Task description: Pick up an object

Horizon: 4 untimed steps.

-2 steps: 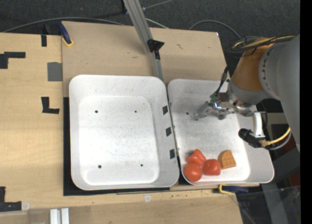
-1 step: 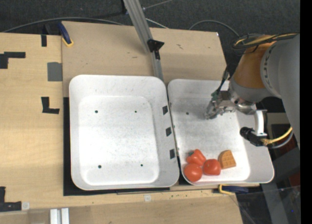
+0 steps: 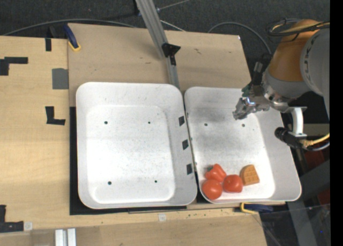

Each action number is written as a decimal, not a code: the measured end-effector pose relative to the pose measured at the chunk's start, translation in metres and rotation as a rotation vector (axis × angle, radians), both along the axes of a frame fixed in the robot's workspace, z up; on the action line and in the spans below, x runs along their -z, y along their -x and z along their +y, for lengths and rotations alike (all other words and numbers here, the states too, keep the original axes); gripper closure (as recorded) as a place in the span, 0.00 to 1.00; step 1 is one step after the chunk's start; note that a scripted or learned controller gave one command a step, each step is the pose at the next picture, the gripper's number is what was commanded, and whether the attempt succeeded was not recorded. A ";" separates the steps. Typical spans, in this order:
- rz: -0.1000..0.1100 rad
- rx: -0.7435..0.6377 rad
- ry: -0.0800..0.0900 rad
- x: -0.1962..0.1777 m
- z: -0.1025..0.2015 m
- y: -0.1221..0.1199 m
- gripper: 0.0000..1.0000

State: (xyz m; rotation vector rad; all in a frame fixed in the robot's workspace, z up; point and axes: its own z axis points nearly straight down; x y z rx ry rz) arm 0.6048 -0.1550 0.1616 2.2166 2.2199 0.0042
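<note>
From the camera view, the gripper (image 3: 242, 107) is seen over the right bin's (image 3: 278, 183) far edge; its state cannot be told. Red objects (image 3: 220, 181) and an orange block (image 3: 249, 174) are clustered at the near edge, well apart from it.

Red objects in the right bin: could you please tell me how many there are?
3, clustered at the near edge of the right bin: one farthest back, one front left, one beside the tan block. Touching pieces could hide another.
</note>
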 end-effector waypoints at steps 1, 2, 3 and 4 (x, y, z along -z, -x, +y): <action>0.001 0.000 0.000 -0.046 0.002 -0.008 1.00; 0.002 0.000 -0.001 -0.085 0.003 -0.009 1.00; 0.006 -0.004 -0.003 -0.092 0.058 0.006 1.00; 0.009 -0.004 -0.003 -0.082 0.111 0.032 1.00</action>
